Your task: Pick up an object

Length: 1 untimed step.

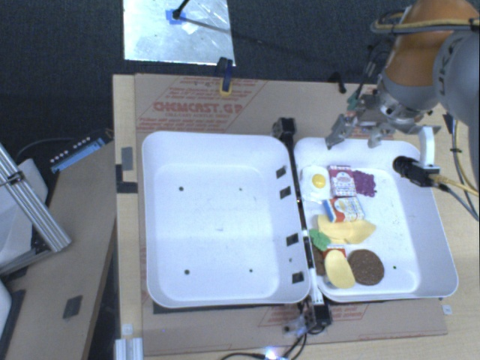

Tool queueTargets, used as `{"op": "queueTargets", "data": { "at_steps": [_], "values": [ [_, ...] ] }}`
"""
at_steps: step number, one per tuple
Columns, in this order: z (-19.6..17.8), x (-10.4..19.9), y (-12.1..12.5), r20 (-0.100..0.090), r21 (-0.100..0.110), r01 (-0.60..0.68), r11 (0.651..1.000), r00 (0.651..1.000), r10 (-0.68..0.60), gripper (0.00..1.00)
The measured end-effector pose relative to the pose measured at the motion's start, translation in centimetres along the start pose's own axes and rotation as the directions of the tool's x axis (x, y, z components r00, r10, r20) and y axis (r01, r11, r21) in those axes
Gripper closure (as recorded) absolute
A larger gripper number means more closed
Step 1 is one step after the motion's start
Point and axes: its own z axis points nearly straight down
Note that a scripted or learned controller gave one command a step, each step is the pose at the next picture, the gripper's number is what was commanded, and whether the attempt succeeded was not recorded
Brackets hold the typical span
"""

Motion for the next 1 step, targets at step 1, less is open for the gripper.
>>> {"op": "queueTargets", "data": {
  "at_steps": [1],
  "values": [
    [-1.16,0.05,0.10,-0.001,-0.003,0.003,1.000,1.000,-0.003,1.00]
  ]
}}
